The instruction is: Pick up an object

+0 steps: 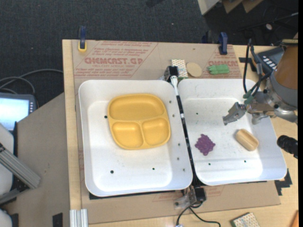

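So far: nothing lifted; the pick is not yet made, and all of it is left to do.
Pincer: my gripper [242, 111] hangs over the upper right part of the right bin [208, 91], reaching in from the right; nothing lies between its tips.
Pincer state: cannot tell whether spread or closed; the dark parts at the wrist blur together at this slant.
Nearest candidate: tan bread-like block [246, 139], lying on the floor of the right bin, just below my pincer and apart from it.
Second candidate: purple grape cluster [205, 144], same bin, left of the block, near the bin's left wall.
Left bin [94, 126]: holds a yellow divided plate [138, 121], flat, three compartments, lying toward the upper middle.
Outside the bins: a round tan piece [194, 69] and a green piece [218, 69] on the cardboard bench top [123, 58], behind the right bin.
Remaining, by my judgement: come down over one item, close on it, raise it clear; the block looks the shortest reach.
Cut off: my arm runs out of view at the right, with the orange band [289, 70] partly in view.
Hard to make out: my height above the bin floor; the small dark part [171, 72] at the back where the two bins meet; what the green and tan pieces are.
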You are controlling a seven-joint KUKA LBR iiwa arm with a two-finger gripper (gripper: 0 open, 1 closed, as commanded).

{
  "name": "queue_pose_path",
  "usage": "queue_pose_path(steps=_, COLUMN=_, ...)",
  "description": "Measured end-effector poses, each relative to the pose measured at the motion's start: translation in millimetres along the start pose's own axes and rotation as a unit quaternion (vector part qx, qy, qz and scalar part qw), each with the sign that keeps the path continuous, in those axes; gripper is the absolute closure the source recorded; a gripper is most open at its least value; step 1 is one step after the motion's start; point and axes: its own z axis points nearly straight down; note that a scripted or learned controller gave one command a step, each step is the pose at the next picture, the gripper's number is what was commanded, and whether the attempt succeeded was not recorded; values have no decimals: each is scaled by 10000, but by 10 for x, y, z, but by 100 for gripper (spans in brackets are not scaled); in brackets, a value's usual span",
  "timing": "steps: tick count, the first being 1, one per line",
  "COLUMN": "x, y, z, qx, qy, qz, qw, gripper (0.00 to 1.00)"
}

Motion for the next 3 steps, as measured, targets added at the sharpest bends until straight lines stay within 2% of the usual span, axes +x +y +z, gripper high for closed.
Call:
queue_pose_path(steps=1, x=63, y=-161, z=1322, qx=61, qy=15, qz=5, qw=10000, gripper=0)
queue_pose_path(steps=2, x=92, y=37, z=1823, qx=12, qy=8, qz=2, qw=10000, gripper=0)
queue_pose_path(steps=3, x=93, y=58, z=1682, qx=-38, qy=2, qz=8, qw=10000, gripper=100)
